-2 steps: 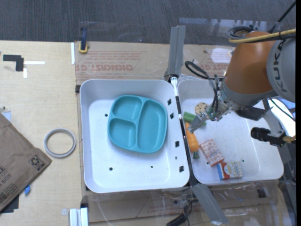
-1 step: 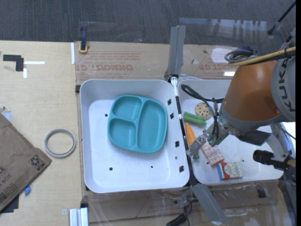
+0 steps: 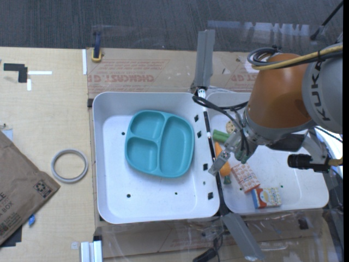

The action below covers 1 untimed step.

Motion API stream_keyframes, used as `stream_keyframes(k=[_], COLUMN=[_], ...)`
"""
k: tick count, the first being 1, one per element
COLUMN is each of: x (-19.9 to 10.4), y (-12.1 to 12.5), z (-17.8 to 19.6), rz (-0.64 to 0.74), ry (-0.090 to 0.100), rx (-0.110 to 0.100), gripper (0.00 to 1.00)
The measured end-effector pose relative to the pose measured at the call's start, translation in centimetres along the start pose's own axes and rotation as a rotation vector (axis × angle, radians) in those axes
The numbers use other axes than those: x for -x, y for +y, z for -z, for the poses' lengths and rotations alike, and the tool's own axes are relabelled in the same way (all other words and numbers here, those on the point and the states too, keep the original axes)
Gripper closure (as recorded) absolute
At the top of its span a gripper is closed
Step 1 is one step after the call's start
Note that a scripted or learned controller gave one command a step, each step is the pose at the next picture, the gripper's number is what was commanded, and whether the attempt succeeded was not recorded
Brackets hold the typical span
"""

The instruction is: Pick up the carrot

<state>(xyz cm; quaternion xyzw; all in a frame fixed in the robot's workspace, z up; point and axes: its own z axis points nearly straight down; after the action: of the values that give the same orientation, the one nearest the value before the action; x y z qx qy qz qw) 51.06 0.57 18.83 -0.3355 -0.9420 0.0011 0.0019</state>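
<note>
My grey rounded metal arm (image 3: 330,91) carries a glossy orange band (image 3: 278,89), black "KUKA" lettering, black and yellow cables on top, and a small silvery metal two-finger gripper (image 3: 224,160).

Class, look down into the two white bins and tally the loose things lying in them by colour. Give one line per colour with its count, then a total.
Teal: 1, the teal three-compartment plastic plate in the left bin
Orange: 1, the orange carrot by the gripper
Green: 1, a green item, partly hidden
Red and white: 2, a red-and-white packet and a small carton
Total: 5
</note>
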Motion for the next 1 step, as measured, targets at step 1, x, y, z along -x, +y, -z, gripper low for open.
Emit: stream_keyframes(k=[1], x=[0.04], y=[-5.19], z=[0.05], rz=[0.141], ry=[0.001], rx=[0.0], gripper=[0.0])
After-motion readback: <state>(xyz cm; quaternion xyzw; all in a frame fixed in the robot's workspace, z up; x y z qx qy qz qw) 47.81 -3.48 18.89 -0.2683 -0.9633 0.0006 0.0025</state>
